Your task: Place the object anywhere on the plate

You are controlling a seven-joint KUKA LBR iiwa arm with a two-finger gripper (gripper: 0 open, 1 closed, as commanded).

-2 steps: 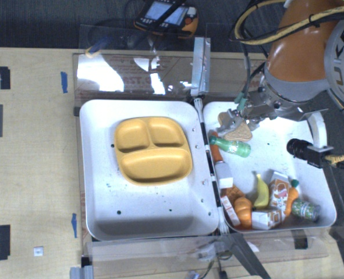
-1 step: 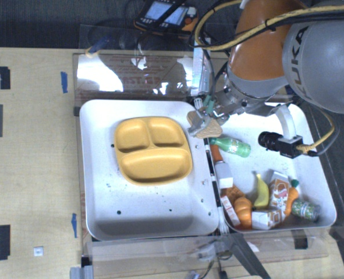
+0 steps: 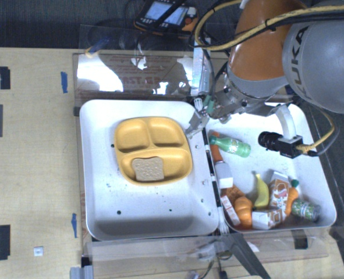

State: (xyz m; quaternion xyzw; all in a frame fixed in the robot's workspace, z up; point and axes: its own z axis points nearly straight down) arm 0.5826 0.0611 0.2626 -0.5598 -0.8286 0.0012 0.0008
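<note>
A yellow sectioned plate (image 3: pixel 154 138) lies in the left bin (image 3: pixel 102 196). A tan slice of toy bread (image 3: pixel 147 168) rests flat in the plate's front compartment. My gripper (image 3: pixel 198 121) hangs over the divider between the two bins, just off the plate's back right rim and apart from the bread. Nothing shows in its grasp. The grey arm with its orange band (image 3: pixel 265 34) reaches in from the upper right.
The right bin (image 3: pixel 326 199) holds a green bottle (image 3: pixel 233 146), a banana (image 3: pixel 261 190), an orange fruit (image 3: pixel 242 205), a small carton (image 3: pixel 278 192), a carrot (image 3: pixel 293 197) and other small items. A black device (image 3: pixel 279 143) on a cable sits by the arm.
</note>
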